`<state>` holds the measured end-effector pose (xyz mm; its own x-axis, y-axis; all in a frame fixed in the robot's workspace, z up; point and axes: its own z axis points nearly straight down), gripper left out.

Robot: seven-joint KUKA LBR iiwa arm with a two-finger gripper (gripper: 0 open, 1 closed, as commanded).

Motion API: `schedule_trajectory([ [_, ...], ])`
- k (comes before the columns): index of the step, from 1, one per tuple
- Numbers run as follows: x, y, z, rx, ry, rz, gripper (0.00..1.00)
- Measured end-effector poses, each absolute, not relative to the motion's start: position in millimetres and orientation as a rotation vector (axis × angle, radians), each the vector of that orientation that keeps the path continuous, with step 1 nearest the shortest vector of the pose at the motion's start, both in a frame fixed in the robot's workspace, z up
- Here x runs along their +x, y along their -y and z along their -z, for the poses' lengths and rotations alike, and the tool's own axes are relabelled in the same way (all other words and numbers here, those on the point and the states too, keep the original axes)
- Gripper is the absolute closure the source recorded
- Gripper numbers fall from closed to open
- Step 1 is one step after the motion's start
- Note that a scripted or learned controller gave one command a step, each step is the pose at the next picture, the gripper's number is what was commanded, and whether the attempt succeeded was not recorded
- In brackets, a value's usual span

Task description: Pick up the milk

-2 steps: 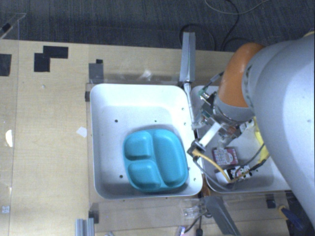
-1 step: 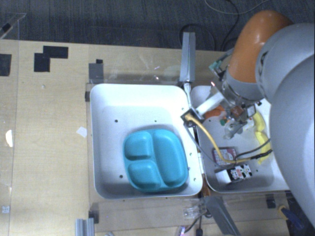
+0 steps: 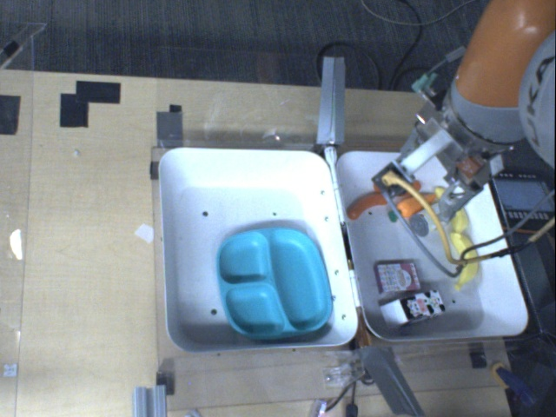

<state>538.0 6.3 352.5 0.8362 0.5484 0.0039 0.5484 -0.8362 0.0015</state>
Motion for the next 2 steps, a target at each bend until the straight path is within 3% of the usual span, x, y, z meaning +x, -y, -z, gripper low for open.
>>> schedule_trajectory([
  [1,514.4,56,-184,3.122,-0.361,0.0,0.0],
  [2,531.6,-6,-185,3.12,-0.385,-0.003,0.0],
])
